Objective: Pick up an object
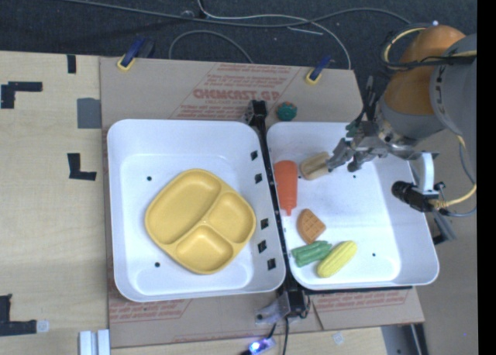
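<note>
Two shallow white bins side by side on a cardboard-covered worktop (225, 90), split by a black clipped divider.

Right bin (387, 214): smooth glossy plastic, rounded corners. Along its left wall, an orange carrot-shaped piece (286, 185), long and tapered, lying lengthwise. Just beside that, toward the upper middle, a tan bread-like roll (314, 166), stubby and matte. Lower down, a small orange waffle-textured wedge (311, 225). Near the front edge, a green pod (310, 253) touching a bumpy yellow corn cob (337, 258). Bare white floor across the right half and the front right corner.

Hand (346, 153) reaching in from the right, low over the upper middle of the right bin, tips next to the right end of the roll. Cannot tell whether wide or narrow, or whether the roll is gripped.

Left bin (124, 191): a yellow divided plate (200, 220), three compartments, smooth, turned askew, with bare margin all around.

Behind the bins, a small teal round thing (287, 111) on the cardboard.
</note>
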